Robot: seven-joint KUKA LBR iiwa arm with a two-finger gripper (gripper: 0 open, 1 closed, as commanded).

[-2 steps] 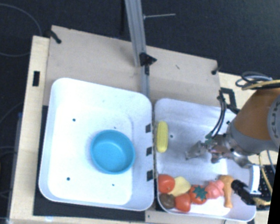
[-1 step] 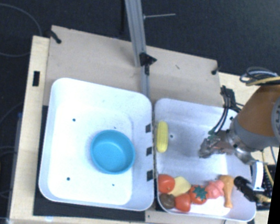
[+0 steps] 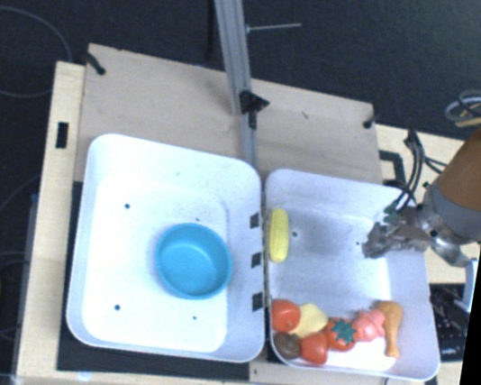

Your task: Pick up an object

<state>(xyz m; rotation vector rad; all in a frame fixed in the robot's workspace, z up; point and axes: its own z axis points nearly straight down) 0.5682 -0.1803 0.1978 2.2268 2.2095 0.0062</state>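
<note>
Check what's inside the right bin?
The right bin holds a yellow corn by its left wall and a toy food pile along the near edge. Anything beneath the pile is covered.

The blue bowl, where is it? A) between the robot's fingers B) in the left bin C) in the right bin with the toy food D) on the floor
B: the blue bowl sits alone in the left bin, while the toy food lies in the right bin and the gripper hangs over that one.
</note>
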